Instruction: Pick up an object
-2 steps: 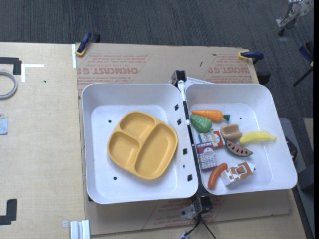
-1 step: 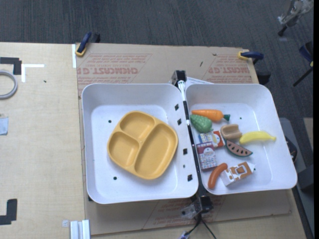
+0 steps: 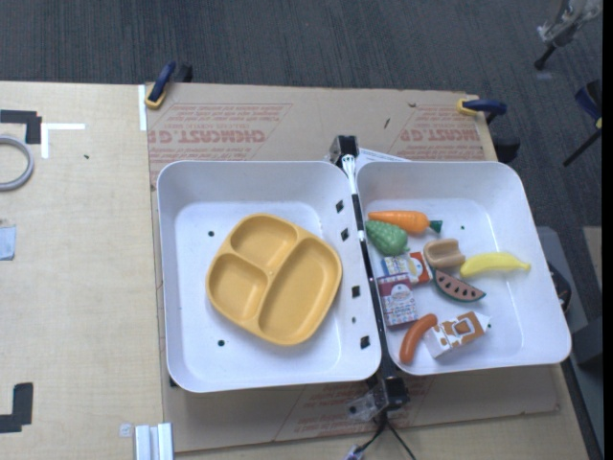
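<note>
The right bin (image 3: 536,343) holds several toy foods. An orange carrot (image 3: 400,221) lies near its back left, with a green leafy piece (image 3: 387,239) just in front of it. A tan bun (image 3: 443,253) and a yellow banana (image 3: 494,265) lie in the middle, and a watermelon slice (image 3: 458,287) is just below them. A red and white carton (image 3: 397,296) rests against the divider. A red sausage (image 3: 416,337) and a white and orange carton (image 3: 458,333) sit at the front.
The left bin (image 3: 182,353) holds a yellow three-part plate (image 3: 274,278). The bins meet at a clipped divider (image 3: 362,266). They rest on cardboard (image 3: 239,127) held by blue and yellow clamps (image 3: 161,82). A metal stand (image 3: 573,8) is on the dark floor at the far right.
</note>
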`<state>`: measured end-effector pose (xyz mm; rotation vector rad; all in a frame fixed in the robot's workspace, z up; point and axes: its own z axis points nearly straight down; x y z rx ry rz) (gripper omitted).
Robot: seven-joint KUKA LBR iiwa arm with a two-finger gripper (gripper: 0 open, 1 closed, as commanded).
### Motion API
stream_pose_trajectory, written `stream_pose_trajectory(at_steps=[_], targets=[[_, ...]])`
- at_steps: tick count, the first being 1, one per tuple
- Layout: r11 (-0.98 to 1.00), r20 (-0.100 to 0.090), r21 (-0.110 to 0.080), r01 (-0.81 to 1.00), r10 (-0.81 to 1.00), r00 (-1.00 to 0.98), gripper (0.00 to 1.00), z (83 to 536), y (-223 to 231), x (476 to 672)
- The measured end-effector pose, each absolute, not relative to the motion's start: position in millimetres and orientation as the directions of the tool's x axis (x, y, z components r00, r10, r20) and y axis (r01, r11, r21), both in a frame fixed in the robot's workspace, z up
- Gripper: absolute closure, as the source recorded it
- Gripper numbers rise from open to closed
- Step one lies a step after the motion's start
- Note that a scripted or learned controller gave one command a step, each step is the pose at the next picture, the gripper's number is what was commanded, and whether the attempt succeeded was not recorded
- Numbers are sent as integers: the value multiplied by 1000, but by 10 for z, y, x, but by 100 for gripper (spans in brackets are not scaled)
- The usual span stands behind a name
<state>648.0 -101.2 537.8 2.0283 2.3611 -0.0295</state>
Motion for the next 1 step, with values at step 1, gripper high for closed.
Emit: stream_pose_trajectory(at_steps=[1], targets=[[153, -36, 4, 988, 988, -153, 100, 5458, -1010, 6493]])
